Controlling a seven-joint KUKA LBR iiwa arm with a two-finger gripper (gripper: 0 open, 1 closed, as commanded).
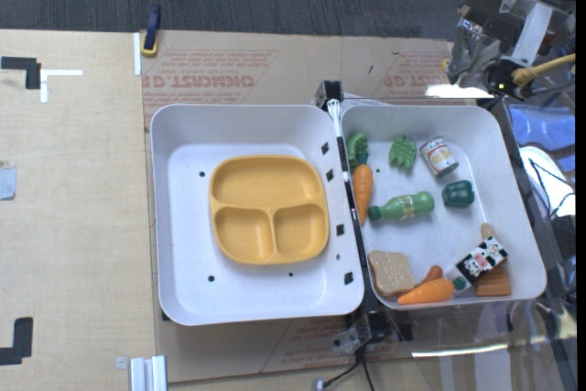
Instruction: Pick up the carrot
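Observation:
An orange carrot (363, 189) with a green leafy top lies along the left wall of the right bin (509, 162), pointing toward the front. A second carrot (427, 292) rests against that bin's front wall, beside a bread slice (390, 271). My gripper (470, 58) hangs above the bench behind the right bin's back edge, well up and to the right of both carrots, with nothing seen in it.
The right bin also holds a green bottle (404, 208), a small can (439, 156), a green pepper (458, 193), a leafy green (401, 151), a cow-print carton (482, 262) and an orange block (494, 287). A yellow divided plate (269, 208) sits in the left bin (174, 197).

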